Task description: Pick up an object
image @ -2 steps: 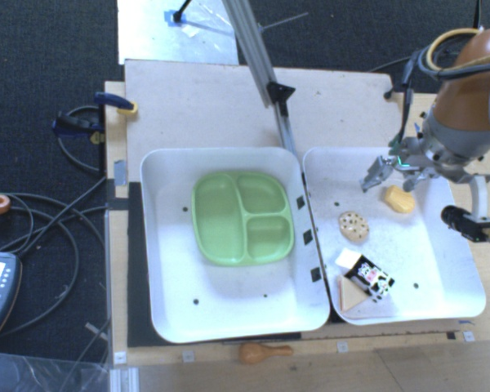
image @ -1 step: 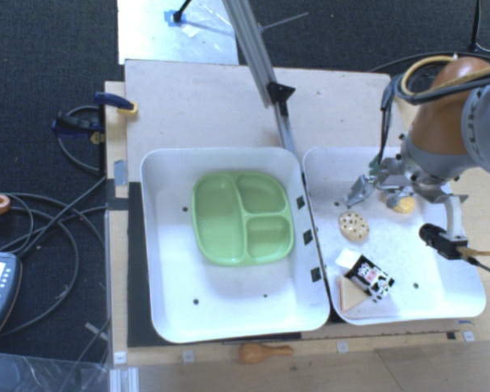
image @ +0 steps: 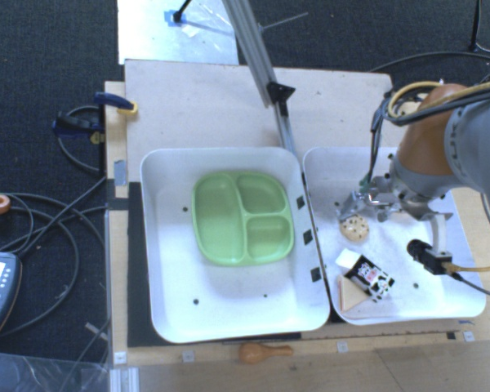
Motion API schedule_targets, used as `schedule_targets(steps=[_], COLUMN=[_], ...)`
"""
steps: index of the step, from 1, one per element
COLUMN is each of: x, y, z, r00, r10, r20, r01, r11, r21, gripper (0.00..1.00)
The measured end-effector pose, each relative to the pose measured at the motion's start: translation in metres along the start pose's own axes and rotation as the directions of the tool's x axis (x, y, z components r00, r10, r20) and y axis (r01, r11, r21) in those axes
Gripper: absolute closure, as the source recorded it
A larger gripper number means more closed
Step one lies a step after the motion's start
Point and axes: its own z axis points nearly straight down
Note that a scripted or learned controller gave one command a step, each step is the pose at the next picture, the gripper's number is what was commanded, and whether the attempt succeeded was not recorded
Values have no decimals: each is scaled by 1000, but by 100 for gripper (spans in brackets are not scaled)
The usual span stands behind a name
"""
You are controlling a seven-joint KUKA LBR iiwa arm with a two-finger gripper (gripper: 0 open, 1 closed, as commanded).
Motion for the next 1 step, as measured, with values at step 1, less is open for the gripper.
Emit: schedule_targets(steps=[1], x=[0], y=[1], z=[5], r00=[1000], r10=[0], r20=[0], r01=[0], r11=[1000], r21=[-5], gripper=[0])
